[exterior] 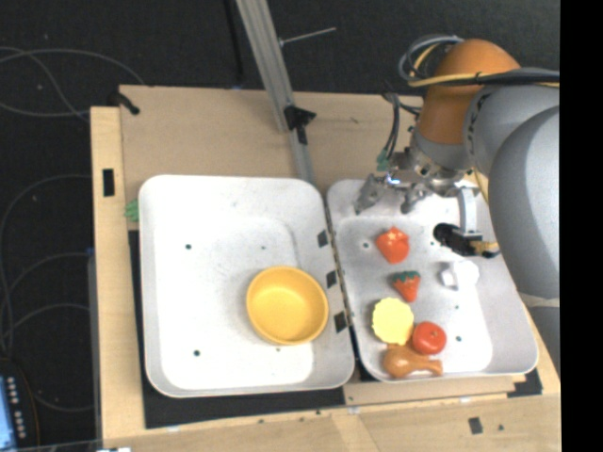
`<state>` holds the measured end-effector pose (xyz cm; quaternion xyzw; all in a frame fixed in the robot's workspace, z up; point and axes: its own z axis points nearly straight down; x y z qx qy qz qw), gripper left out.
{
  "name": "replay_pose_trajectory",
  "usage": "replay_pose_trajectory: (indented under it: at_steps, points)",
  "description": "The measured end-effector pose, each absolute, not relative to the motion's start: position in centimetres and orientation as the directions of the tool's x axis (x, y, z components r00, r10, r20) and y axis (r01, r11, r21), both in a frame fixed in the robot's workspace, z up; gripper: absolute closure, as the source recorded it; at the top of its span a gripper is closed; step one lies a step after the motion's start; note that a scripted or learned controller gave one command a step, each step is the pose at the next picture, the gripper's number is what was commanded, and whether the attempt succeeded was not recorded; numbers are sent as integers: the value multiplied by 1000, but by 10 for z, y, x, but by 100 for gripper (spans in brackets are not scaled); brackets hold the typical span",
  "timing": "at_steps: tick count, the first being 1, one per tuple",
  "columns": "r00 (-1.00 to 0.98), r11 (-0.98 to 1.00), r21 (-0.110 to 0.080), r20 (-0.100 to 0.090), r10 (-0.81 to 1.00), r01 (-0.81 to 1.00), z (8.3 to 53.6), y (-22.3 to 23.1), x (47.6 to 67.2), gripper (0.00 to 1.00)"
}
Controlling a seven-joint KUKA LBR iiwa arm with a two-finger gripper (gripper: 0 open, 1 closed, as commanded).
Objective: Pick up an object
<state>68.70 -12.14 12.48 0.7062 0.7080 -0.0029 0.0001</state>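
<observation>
A: Tool state?
B: Tool [386,199] is over the far end of the R bin [509,347]. Fingers spread apart, nothing btwn them.
A: Nearest obj?
B: Pepper [394,244], in the bin just nearer the camera than the tool, not touching it. Then strawberry [406,284], yellow disc [392,320], tomato [429,337] against the disc, and drumstick [410,363] by the near rim.
A: L bin [188,215]?
B: One bowl [286,304], upright, near the wall next to the R bin. Both bins sit on the worktop [188,130].
</observation>
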Motion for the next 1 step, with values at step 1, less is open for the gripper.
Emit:
replay_pose_trajectory:
  at_steps: [1]
  points:
    - [-1,1,-3,-5,1000,1000,100,-124,687,0]
